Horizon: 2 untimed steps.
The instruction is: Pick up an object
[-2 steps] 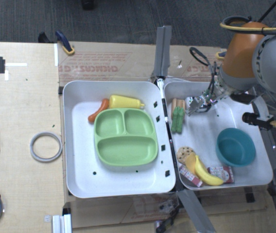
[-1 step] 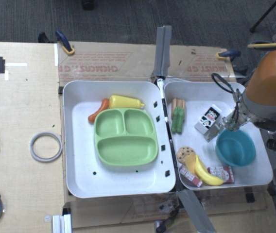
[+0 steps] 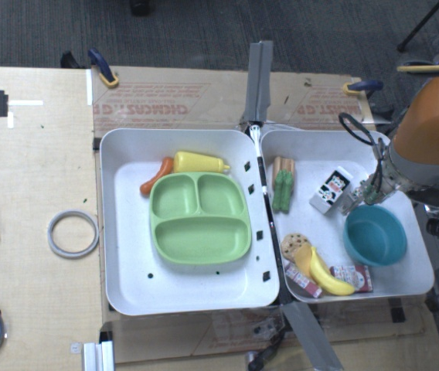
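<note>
Reading mirrored "CHEMICAL" print on cardboard sheet (image 3: 227, 103).

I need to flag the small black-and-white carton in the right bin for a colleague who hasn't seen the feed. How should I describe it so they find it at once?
Start at the right bin, the one the grey arm reaches into. Just up and left of the blue bowl, beside the gripper, lies the small carton. It is the only white box with black print there; the green sticks to its left and the banana below are coloured.

Green tray (image 3: 201, 226), teal bowl (image 3: 375, 235) — yellow banana (image 3: 324, 275).
</note>
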Motion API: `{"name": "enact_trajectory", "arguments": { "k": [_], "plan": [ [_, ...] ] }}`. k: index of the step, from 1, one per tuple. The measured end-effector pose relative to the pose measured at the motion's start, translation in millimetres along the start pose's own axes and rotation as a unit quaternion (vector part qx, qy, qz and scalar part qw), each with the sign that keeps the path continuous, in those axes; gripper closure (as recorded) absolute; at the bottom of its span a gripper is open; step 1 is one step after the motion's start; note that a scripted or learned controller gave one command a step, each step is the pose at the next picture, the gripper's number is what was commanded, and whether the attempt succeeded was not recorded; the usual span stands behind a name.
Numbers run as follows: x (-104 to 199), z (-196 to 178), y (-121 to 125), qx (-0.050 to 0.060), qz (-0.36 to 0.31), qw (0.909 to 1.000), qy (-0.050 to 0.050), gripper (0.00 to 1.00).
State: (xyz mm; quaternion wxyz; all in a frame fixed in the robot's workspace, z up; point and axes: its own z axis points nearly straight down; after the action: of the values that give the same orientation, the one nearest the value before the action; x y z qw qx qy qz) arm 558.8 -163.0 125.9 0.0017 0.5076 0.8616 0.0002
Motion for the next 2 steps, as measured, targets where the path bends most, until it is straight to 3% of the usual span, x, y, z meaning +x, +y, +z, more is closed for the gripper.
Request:
{"name": "enact_trajectory", "arguments": {
  "k": [1, 2],
  "plan": [
    [0, 0, 0, 0.000, 0.000, 1.0000, 0.000, 0.00],
    [-35, 31, 35, -0.001, 0.043, 0.9991, 0.000, 0.00]
  ]
}}
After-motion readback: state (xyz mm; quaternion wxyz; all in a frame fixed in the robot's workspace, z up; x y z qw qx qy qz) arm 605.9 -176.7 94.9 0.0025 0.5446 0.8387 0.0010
